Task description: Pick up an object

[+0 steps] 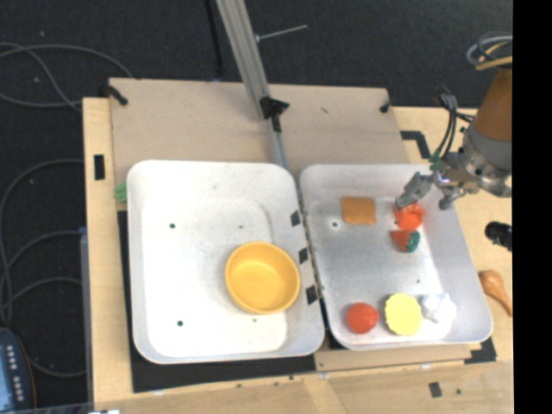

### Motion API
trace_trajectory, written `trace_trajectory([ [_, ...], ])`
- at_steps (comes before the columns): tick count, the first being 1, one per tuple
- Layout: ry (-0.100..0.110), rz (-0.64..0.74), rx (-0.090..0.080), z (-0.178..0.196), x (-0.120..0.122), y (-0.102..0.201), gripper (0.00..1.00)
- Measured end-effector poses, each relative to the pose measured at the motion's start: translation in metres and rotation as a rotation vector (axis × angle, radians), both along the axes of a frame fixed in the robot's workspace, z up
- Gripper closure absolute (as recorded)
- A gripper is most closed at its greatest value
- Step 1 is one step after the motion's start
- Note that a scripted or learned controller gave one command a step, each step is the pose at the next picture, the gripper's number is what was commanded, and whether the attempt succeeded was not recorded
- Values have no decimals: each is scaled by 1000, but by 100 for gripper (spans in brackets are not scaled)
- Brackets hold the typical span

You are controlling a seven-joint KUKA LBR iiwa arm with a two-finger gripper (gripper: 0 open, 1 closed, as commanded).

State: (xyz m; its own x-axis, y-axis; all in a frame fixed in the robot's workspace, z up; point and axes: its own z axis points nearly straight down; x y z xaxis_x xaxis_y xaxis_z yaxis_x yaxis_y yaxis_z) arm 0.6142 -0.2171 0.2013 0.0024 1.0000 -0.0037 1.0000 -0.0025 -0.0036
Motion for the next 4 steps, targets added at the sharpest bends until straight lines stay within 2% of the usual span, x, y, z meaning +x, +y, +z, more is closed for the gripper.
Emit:
trace_trajectory([
  [1,2,0,1,-63,-2,-3,0],
  [2,-8,1,0,-48,0,-4,100],
  [3,-12,5,1,16,5,-9,100],
  [4,-6,6,4,18,6,-10,100],
])
